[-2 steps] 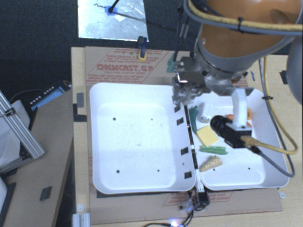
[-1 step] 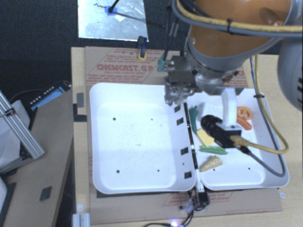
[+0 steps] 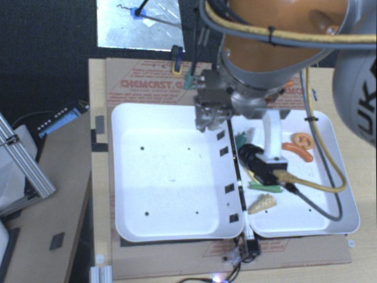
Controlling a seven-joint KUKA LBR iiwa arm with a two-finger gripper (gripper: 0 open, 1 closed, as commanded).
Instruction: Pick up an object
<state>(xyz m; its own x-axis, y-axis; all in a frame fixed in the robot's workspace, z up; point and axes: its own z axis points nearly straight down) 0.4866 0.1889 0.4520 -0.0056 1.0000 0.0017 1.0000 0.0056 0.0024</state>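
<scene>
Grey end effector (image 3: 208, 118) hangs above the left bin's (image 3: 171, 181) right edge.

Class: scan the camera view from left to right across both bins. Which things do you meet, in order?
Left bin → small green piece → cream cone → orange sausage-shaped piece. The flat green strip and the orange ring overlap these sideways, so they are left out.

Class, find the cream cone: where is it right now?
In the camera view, the cream cone lies in the right bin, near its lower-left corner, just below a green strip.
</scene>
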